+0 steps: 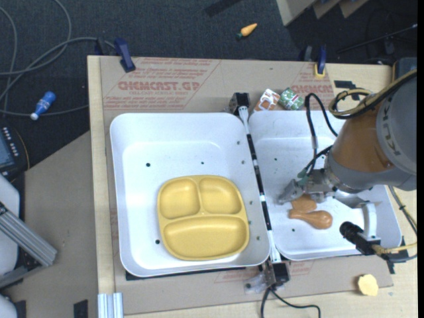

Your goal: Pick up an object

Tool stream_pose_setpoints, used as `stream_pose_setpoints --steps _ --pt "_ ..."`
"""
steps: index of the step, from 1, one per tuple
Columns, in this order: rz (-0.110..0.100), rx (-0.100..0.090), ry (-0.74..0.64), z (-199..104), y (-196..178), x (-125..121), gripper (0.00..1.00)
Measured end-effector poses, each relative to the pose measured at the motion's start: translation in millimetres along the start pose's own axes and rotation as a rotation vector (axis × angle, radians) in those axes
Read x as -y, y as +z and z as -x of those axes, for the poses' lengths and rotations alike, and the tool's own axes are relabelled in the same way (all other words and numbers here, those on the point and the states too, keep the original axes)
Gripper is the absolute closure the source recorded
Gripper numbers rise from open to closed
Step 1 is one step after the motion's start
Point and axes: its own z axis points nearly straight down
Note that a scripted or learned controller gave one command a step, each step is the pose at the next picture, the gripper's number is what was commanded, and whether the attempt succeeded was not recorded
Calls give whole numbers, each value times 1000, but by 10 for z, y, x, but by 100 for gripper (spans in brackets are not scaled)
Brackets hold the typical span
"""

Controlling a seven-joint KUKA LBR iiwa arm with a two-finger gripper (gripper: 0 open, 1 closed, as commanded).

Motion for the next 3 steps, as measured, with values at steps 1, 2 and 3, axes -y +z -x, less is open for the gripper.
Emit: stream_pose_setpoints --steps 1,2,3 --pt "1 2 4 17 -1 198 0" --pt "9 6 0 3 -7 -282 0" --pt "1 2 3 -29 -3 -78 0"
